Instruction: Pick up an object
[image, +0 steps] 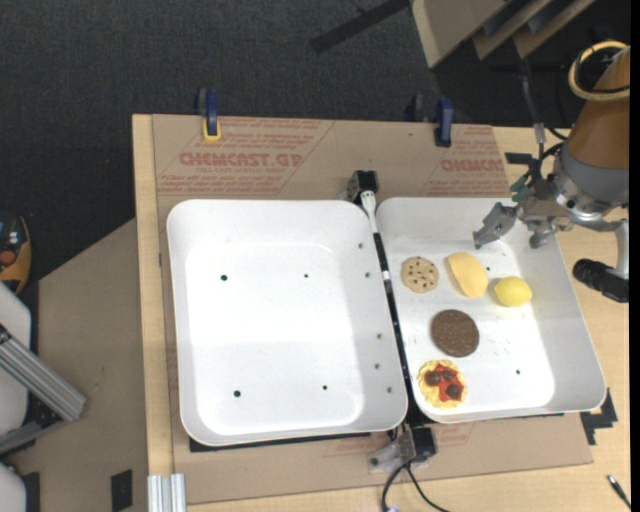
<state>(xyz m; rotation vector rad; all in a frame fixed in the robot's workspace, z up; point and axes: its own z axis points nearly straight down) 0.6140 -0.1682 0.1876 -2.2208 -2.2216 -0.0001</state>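
Fingers spread, above right bin

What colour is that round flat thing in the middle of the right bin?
Dark brown disc, seen in the camera view.

five foods in right bin.

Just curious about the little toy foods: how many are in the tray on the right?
5: a chip cookie, a pale yellow piece, a lemon, a brown disc, and a pizza-like round nearest the front.
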